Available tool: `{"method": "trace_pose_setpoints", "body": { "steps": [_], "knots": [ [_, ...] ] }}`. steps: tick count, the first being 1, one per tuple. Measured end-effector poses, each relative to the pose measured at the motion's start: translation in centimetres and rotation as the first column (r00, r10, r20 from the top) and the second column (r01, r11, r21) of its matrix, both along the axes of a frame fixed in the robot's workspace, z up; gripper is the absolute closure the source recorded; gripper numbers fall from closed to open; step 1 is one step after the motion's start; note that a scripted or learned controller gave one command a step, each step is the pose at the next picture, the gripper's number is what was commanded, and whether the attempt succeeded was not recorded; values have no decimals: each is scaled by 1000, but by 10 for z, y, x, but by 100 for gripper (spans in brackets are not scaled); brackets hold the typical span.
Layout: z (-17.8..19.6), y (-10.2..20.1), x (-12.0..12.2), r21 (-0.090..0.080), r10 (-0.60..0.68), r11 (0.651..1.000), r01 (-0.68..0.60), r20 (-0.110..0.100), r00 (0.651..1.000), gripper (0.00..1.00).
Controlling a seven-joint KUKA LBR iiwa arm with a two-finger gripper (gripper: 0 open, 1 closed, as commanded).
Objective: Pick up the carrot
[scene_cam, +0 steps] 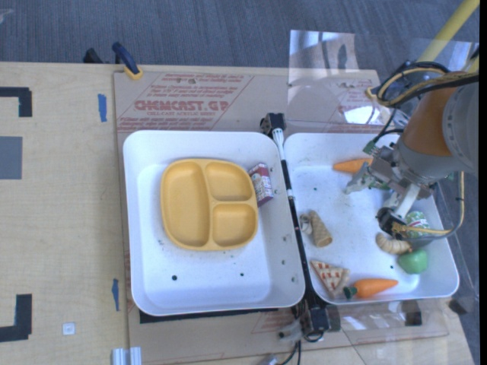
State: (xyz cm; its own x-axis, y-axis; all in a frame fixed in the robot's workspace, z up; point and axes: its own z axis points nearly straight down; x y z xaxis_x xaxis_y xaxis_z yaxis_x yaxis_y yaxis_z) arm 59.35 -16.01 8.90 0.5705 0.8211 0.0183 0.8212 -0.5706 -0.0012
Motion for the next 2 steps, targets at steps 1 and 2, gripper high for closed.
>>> {"method": "trace_pose_setpoints", "body": {
  "steps": [1, 2],
  "knots": [
    [-1, -20, 49, 21, -163, 986, 164, -50, 985, 0],
    [11, -25, 54, 4, -167, 986, 167, -19, 986, 100]
  ]
}}
